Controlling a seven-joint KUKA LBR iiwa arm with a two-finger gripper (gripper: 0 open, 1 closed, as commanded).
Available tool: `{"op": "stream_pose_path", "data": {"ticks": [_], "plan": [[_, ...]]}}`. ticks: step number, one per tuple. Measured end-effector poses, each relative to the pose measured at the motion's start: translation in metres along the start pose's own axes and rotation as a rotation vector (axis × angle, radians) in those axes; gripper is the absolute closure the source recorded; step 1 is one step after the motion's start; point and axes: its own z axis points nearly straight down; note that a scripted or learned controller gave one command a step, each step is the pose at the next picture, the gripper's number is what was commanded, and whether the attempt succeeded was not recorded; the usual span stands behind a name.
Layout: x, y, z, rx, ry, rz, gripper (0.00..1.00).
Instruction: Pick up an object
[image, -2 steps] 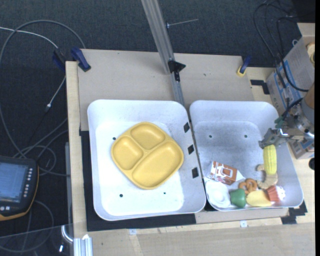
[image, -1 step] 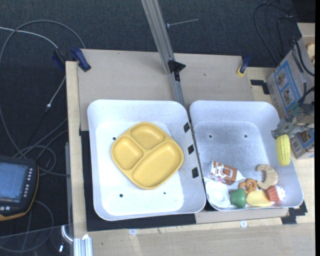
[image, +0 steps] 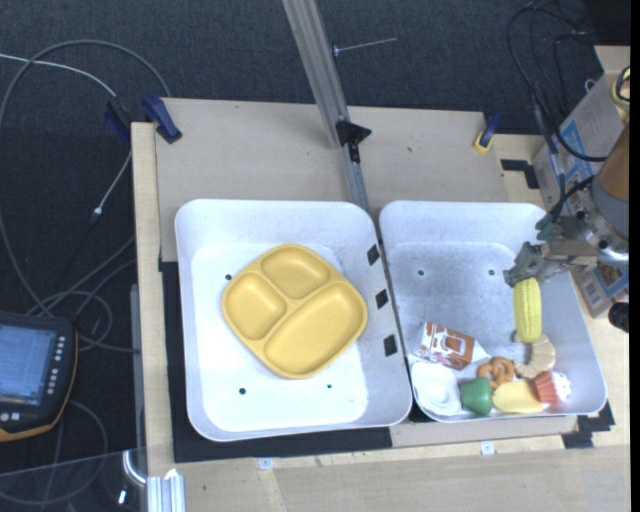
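The right bin (image: 450, 250) holds a heap of toy food at its near right corner. An ear of yellow corn (image: 527, 310) lies upright along the bin's right side. Below it are a beige piece (image: 541, 354), a brown pretzel-like piece (image: 496, 369), a red and white piece (image: 549, 385), a yellow fruit (image: 517, 400) and a green piece (image: 477, 397). An orange and white packet (image: 446, 345) and a white dish (image: 436, 388) lie to the left of these. My gripper (image: 530, 264) hangs over the bin's right edge, just above the top end of the corn, with nothing seen in it.
The left bin (image: 200, 300) carries a yellow three-part plate (image: 294, 310). A metal pole (image: 325, 75) slants down to the gap between the bins. Cables and a pendant (image: 30, 375) lie off the bench at left. The far half of the right bin is bare.
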Motion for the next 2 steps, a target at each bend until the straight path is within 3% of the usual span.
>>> {"op": "stream_pose_path", "data": {"ticks": [2], "plan": [[0.109,0.0,0.005,0.001,0.0,0.0,1.0]]}}
